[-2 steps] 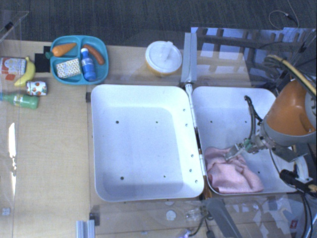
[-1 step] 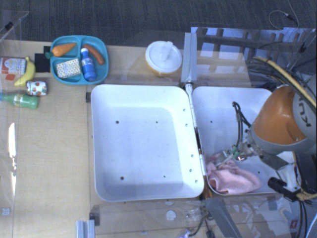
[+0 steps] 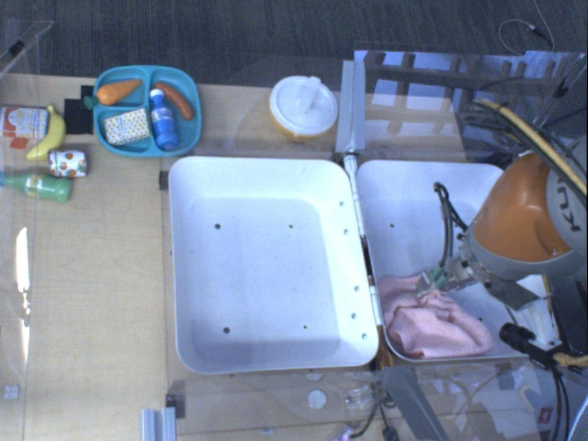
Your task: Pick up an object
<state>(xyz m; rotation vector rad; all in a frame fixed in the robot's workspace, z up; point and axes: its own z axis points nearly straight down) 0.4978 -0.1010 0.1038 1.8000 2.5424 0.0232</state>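
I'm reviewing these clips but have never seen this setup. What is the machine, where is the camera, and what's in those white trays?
One camera looks down at a slant on a bench with two shallow white bins. The grey and orange robot arm reaches in from the right, its gripper low over the right bin, right at a crumpled pink cloth. Whether it grips the cloth is unclear. The left bin sits beside it. Beyond the bins lie a blue tray of toy food and a white lidded container.
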